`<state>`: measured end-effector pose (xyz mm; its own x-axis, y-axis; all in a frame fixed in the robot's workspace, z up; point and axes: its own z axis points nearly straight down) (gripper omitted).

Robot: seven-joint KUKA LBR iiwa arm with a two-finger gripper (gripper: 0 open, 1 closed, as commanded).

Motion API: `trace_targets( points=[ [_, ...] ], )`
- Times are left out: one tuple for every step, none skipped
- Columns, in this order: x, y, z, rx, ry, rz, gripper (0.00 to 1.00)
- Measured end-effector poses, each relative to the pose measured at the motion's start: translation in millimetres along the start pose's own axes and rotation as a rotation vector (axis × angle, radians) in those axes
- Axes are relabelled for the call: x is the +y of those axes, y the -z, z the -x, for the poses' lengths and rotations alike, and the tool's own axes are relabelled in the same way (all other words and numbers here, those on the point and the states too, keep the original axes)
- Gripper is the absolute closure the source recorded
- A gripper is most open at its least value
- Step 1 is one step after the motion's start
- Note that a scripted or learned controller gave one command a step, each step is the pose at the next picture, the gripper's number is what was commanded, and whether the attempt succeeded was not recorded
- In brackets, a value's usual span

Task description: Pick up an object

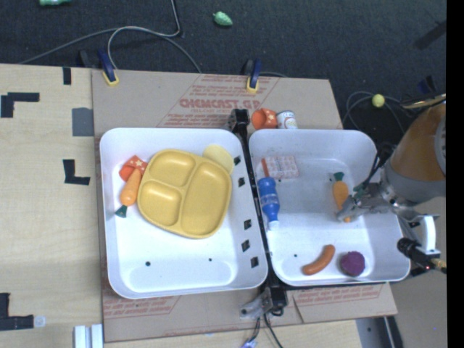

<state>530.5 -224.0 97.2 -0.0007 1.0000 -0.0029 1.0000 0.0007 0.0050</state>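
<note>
My gripper [353, 207] is low in the right bin [312, 145], near its right wall, with the grey arm reaching in from the right. Its tip is right beside a small orange carrot-like toy [340, 192], on that toy's lower right. I cannot tell whether it touches the toy. A blue bottle [268, 199] lies along the bin's left wall. Beside the bottle, further back, lies a white and red packet [279, 167]. A brown sausage [319, 259] and a purple ball-like object [353, 263] rest near the front wall.
The left bin [174, 278] holds a yellow divided plate [185, 193], a carrot [130, 188], a red item [130, 167] and a pale yellow piece [217, 155]. Behind the bins sit an orange object [262, 118] and a small white container [286, 119]. Cables lie on the dark floor.
</note>
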Motion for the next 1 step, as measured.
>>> trace_targets(
  points=[
    [96.4,-11.4,-52.3,0.005,0.0,-0.009,1.0]
  ],
)
